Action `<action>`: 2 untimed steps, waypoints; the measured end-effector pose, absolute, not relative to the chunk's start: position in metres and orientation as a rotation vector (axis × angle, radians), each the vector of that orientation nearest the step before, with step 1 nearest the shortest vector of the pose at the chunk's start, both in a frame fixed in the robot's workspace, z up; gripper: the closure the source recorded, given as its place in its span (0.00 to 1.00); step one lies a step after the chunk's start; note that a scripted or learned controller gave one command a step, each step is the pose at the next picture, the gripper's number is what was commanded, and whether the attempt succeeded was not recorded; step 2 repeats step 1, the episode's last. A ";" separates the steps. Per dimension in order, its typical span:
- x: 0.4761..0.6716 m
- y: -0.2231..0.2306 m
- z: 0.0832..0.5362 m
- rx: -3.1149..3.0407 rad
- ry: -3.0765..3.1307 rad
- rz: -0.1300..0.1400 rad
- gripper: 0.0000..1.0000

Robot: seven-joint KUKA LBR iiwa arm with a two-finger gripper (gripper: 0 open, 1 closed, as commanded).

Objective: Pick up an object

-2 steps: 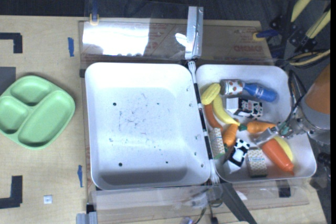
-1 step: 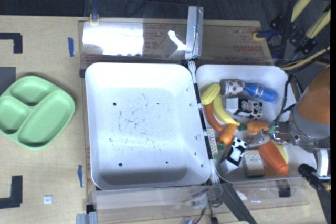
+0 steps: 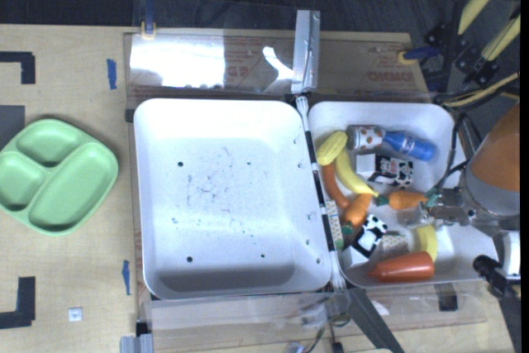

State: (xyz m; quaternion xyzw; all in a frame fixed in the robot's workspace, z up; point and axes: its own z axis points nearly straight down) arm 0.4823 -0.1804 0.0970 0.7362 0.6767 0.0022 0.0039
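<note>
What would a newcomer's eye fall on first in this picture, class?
First, the heap of bright toy food in the right bin: a yellow banana, a red sausage-shaped piece and a blue-capped bottle. Next, the pale green divided plate on the bench at far left. The arm's claw reaches into the heap from the right.

Green divided plate [image 3: 56,175] on bench [image 3: 66,62], left of white bin [image 3: 223,194].
</note>
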 end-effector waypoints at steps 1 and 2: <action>0.488 -0.149 0.207 2.379 2.052 -0.001 1.00; 0.488 -0.149 0.207 2.379 2.052 -0.001 1.00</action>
